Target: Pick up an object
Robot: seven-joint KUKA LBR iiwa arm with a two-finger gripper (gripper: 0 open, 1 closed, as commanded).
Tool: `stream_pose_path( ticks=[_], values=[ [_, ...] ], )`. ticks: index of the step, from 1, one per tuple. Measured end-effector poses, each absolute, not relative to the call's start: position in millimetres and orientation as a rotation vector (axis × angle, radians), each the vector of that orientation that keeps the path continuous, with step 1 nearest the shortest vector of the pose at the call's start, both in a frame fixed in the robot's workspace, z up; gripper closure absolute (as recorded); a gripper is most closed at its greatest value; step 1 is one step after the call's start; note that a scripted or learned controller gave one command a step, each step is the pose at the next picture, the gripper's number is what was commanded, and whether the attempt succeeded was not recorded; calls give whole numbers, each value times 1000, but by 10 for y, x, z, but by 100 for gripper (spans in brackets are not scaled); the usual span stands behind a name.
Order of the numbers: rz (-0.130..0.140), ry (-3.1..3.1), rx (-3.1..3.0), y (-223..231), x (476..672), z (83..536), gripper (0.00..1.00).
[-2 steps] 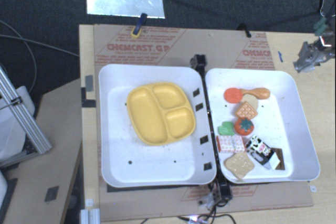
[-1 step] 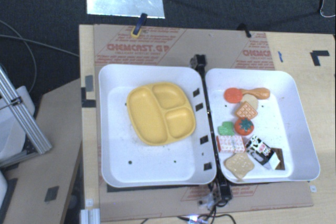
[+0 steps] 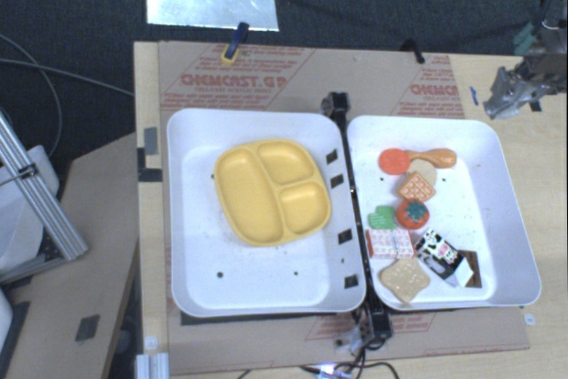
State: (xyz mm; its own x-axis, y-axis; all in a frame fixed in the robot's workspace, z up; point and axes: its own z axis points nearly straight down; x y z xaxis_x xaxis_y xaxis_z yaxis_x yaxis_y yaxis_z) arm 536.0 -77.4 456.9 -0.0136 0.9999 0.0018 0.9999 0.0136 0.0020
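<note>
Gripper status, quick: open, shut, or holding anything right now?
Gripper: cannot be told. It sits outside the right bin, past its far right corner, with nothing seen between its tips.

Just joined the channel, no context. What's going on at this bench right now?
A pick attempt that hasn't reached the objects yet. The gripper sits at the upper right, outside the right bin, holding nothing. That bin holds a cluster of small toy food pieces, including a waffle and a tomato. The left bin holds a yellow divided plate.
</note>
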Motion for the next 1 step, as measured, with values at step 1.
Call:
stream_pose_path(
  ticks=[1],
  values=[
    [-1, 2214, 2228, -1581, 4843, 4273, 100]
  ],
)
